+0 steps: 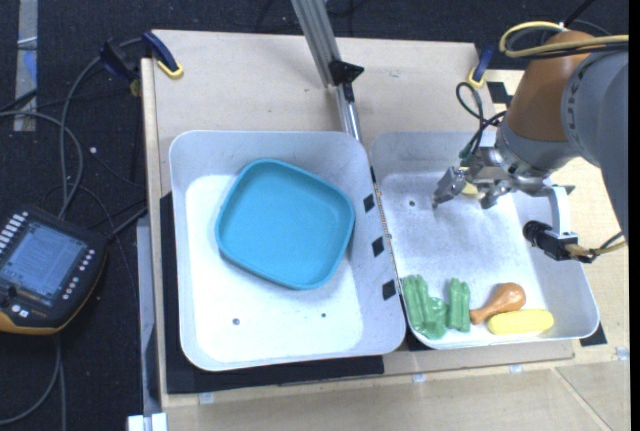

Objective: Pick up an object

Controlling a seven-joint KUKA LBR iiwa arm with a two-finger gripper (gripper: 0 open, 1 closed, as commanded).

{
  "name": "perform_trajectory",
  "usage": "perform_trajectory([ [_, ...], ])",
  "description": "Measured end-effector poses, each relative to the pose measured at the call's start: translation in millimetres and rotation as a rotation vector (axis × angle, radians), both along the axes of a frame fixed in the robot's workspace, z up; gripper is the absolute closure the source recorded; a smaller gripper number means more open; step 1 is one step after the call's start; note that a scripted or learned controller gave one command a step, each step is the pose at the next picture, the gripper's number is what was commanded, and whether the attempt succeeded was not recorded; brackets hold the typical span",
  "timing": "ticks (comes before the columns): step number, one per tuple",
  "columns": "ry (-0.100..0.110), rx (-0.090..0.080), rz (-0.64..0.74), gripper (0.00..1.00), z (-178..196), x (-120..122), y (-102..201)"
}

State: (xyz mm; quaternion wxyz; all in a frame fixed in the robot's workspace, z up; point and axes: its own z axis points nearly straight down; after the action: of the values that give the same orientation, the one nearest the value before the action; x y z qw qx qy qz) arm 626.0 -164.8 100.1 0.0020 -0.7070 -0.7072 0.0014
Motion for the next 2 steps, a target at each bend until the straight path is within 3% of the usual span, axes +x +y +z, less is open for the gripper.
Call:
perform_trajectory([
  [1,-0.006,-0.001,0.0,1.0,13,2,0],
  [2,-0.009,-0.002,0.0,1.0,58,8,-3],
])
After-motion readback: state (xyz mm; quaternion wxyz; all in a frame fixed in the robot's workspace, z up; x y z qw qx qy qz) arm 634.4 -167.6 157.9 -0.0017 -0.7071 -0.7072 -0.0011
